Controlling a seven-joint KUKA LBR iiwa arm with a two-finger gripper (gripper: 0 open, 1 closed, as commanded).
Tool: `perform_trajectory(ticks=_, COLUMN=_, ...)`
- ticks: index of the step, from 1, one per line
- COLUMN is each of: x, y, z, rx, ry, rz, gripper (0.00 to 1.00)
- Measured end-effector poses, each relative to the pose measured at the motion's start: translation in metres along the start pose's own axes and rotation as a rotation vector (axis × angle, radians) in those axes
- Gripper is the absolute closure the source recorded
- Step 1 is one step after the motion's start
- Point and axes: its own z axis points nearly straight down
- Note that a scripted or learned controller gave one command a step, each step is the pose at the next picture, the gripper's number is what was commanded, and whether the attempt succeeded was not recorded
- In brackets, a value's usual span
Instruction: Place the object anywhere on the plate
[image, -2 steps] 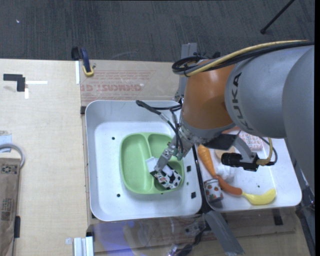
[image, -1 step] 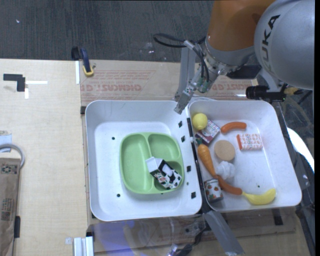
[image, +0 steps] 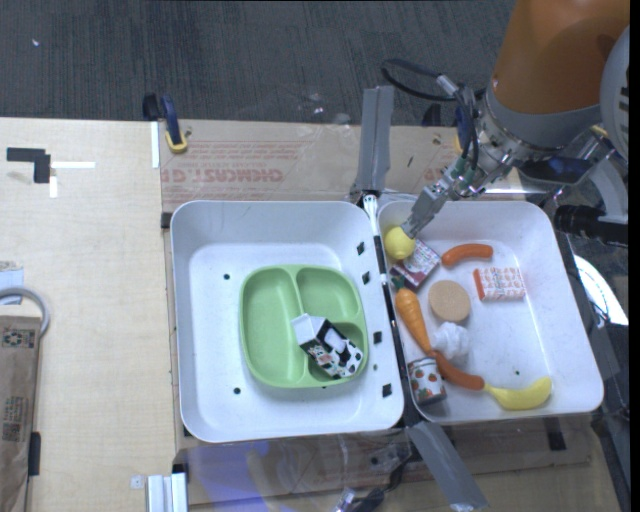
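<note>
A green divided plate (image: 275, 320) lies in the left bin (image: 200, 300). On its lower right compartment rests a small black-and-white carton (image: 333, 350), tipped over. My gripper (image: 420, 218) hangs over the top left corner of the right bin (image: 560, 300), just above and right of a yellow lemon (image: 399, 242). Nothing shows in its grasp. The arm's orange band (image: 555, 50) fills the upper right.
The right bin holds several toy foods: a carrot (image: 411, 316), two sausages (image: 466, 254), a round cookie (image: 449, 300), a pink wafer (image: 499, 284), a banana (image: 520, 394), a small can (image: 426, 378) and a packet (image: 418, 265). A metal divider (image: 374, 150) stands between the bins.
</note>
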Motion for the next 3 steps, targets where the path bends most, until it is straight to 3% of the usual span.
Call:
perform_trajectory(ticks=1, x=0.000, y=0.001, z=-0.007, rx=0.003, ry=-0.001, rz=-0.003, gripper=1.00)
perform_trajectory(ticks=2, x=0.018, y=0.069, z=0.097, rx=0.000, ry=0.001, rz=-0.114, gripper=1.00)
perform_trajectory(ticks=3, x=0.018, y=0.069, z=0.097, rx=0.000, ry=0.001, rz=-0.114, gripper=0.00)
